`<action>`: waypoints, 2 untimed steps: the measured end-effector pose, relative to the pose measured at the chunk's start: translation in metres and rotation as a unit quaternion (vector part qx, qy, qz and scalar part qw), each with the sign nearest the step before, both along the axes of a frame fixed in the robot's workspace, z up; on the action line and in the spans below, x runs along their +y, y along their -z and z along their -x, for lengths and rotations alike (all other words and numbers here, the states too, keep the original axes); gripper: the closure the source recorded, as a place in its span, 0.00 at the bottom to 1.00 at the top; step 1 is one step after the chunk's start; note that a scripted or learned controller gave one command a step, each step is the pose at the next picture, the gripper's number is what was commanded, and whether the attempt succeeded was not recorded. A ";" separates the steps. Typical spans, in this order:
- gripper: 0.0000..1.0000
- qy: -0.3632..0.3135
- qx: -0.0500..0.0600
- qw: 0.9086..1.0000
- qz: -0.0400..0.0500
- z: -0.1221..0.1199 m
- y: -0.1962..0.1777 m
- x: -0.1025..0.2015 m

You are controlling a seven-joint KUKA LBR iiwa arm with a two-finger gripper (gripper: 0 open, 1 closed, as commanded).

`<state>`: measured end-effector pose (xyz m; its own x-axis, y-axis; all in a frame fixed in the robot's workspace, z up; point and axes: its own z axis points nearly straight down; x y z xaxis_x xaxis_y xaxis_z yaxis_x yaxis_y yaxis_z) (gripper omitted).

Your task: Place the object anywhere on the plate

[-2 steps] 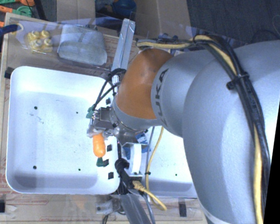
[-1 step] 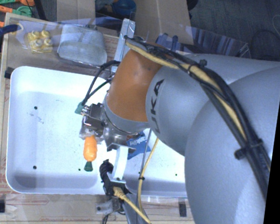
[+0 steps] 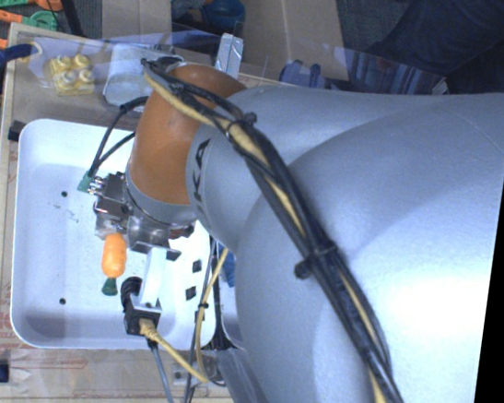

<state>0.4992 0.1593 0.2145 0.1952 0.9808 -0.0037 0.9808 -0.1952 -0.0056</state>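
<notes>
An orange carrot-shaped object [image 3: 113, 256] with a green end [image 3: 110, 287] shows in the left white bin [image 3: 29, 165], just left of and below the wrist. My gripper [image 3: 143, 260] hangs under the orange band, close against the carrot's right side. The wrist and cables hide how the two meet. A small blue patch [image 3: 228, 269] peeks out from under the arm to the right of the gripper; I cannot make out what it is.
The grey arm [image 3: 349, 238] covers the right half of the view and the right bin. Bare white floor of the left bin [image 3: 46, 242] lies left of the carrot. Clutter, including a yellow toy [image 3: 70, 73], sits beyond the bin's far rim.
</notes>
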 end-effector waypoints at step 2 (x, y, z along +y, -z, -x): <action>1.00 -0.151 0.001 0.988 -0.002 0.024 0.025 -0.153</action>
<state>0.4752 0.0064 0.1898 -0.1070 0.9943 0.0007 0.9942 0.1070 -0.0080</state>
